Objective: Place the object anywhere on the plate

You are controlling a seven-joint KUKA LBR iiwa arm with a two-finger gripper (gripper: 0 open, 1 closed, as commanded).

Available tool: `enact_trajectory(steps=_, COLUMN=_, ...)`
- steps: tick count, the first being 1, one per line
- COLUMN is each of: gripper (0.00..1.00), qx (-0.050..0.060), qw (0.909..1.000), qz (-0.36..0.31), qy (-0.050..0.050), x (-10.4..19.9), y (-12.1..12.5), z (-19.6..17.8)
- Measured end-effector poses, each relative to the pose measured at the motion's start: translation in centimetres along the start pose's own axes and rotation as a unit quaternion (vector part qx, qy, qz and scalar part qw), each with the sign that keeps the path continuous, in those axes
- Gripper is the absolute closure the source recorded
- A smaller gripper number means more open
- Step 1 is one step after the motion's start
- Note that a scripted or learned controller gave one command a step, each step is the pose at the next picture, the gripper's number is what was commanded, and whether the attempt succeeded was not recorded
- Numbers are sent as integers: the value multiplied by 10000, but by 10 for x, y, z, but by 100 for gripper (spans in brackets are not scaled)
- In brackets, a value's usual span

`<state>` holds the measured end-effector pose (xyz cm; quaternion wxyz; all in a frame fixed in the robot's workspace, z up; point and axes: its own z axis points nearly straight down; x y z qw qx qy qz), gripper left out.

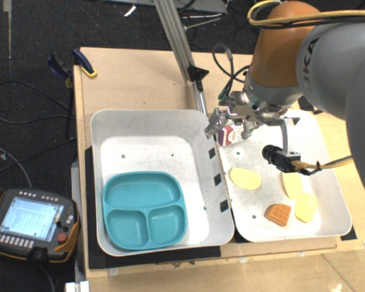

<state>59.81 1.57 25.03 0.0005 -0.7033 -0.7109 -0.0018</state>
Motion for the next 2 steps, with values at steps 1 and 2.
enact_trajectory(steps=1, gripper=0, qx=27, qw=10000, qz=32, qy=-20, x=2, y=18, z=42)
enact_trajectory(steps=2, gripper=100, qx=8, qw=10000, qz=26, qy=-20, x=2, y=19, z=30)
